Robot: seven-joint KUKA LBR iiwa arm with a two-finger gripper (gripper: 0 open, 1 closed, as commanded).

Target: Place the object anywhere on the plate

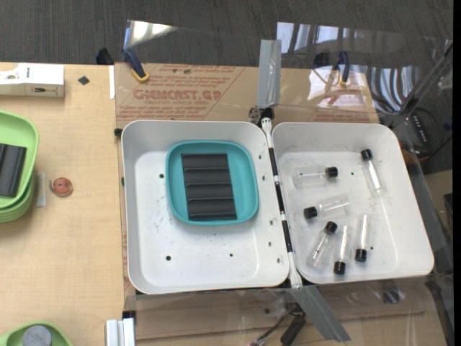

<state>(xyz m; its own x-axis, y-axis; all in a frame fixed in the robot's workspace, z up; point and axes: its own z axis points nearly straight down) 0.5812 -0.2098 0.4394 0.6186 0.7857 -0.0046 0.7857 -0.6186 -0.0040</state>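
Observation:
A teal plate [247, 186] with a dark ribbed insert lies in the left white bin [202, 265]. Several clear vials with black caps lie scattered in the right white bin [403, 258]: one [317, 174] near its upper middle, one [370, 170] at the upper right, one [325, 208] in the centre, and more [341, 250] toward the front.
A stack of green plates [21, 193] sits at the bench's left edge with a small round reddish piece [62, 187] beside it. A white box [32, 81] lies at the far left. Clear plastic screens [324, 63] stand behind the bins.

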